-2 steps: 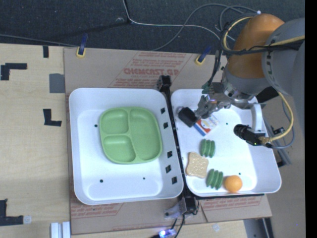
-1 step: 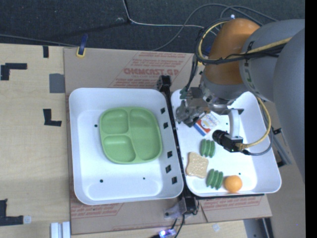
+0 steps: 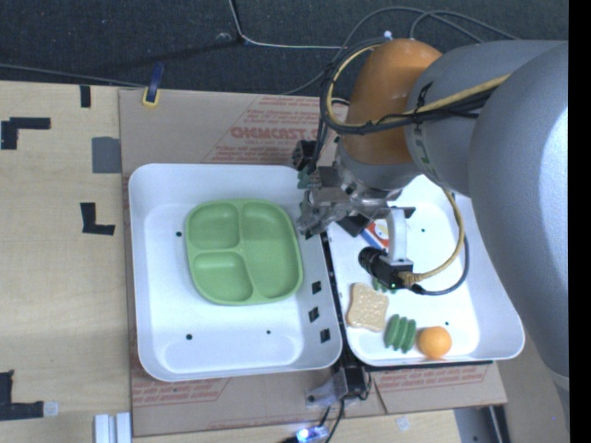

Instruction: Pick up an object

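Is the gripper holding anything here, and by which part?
It cannot be told: the gripper sits low at the divide between the bins, its tip hidden by its own body.

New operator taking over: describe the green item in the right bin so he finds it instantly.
Look in the right bin, along its near edge. Three small items sit in a row there; the green ridged piece is the middle one, between the tan bread slice and the orange ball.

Robot lab: taped bench [image 3: 55, 247], cardboard [image 3: 249, 132] under bins (cables overhead)
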`<move>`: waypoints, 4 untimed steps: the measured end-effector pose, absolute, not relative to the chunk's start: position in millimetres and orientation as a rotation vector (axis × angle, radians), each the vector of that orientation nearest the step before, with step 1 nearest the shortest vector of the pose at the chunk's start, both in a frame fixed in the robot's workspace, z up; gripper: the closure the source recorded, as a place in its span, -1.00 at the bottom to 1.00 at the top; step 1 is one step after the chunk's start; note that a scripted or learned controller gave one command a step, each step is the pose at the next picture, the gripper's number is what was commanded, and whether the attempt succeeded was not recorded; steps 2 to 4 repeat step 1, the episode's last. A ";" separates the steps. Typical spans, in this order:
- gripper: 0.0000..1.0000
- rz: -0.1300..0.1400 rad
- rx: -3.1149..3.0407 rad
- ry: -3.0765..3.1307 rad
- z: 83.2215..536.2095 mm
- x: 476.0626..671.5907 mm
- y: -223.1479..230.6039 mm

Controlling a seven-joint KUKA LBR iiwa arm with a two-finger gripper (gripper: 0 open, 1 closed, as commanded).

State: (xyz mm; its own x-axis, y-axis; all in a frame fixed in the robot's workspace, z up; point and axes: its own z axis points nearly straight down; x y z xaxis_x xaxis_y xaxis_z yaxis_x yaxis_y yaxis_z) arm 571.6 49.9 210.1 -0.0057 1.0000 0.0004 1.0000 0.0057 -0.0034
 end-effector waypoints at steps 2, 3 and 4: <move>1.00 0.002 -2.213 -2.227 208.3 569.8 96.9; 1.00 0.002 -2.213 -2.227 208.3 569.8 96.9; 1.00 0.002 -2.213 -2.227 208.3 569.8 96.9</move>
